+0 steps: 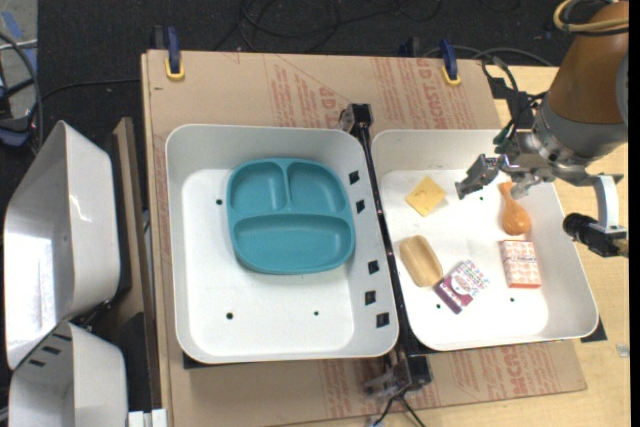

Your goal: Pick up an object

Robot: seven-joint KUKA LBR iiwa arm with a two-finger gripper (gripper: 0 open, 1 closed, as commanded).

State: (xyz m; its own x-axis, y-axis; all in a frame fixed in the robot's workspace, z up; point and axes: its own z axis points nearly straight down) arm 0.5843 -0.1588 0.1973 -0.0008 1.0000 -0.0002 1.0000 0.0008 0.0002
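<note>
My gripper (500, 179) hangs over the upper right part of the right bin (560, 320), and its dark fingers (477, 178) stand apart with nothing between them. Just below it lies an orange drumstick-shaped toy (515, 214). To its left lies a yellow cheese wedge (425, 196). A tan bread roll (421, 260), a purple and white packet (461, 284) and a pink and white carton (520, 264) lie lower in the same bin.
The left bin (200, 315) holds a teal divided plate (290, 217). A black divider with clips (375, 235) runs between the bins. White tubs (55, 225) stand off the bench at the left. Cables lie on the dark floor behind.
</note>
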